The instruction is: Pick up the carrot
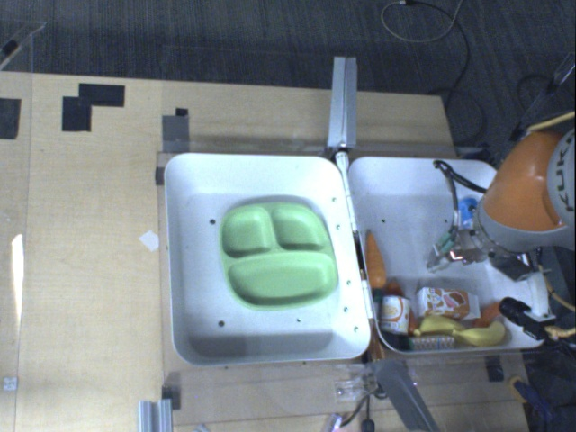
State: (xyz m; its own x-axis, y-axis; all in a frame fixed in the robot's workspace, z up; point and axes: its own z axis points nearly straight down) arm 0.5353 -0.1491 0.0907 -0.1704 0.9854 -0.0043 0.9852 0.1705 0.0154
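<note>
Against the left wall of the right bin (405, 174), the carrot (374, 261) is seen lying lengthwise, orange, its lower end close to a small can (393, 313). The hand (453, 252) is placed to the carrot's right, well apart from it, over bare bin floor in the middle of the same bin. Nothing is seen held by it; how wide it stands cannot be told at this size. Along the bin's near wall a small printed carton (447, 302) and a banana (466, 333) are lined up beside the can. Print on the can and carton is too small to be read. On the arm's orange band (522, 187), part of dark lettering is seen, cut off at the edge. A green divided tray (277, 252) is placed in the left bin (189, 268) on the desk (90, 268).
</note>
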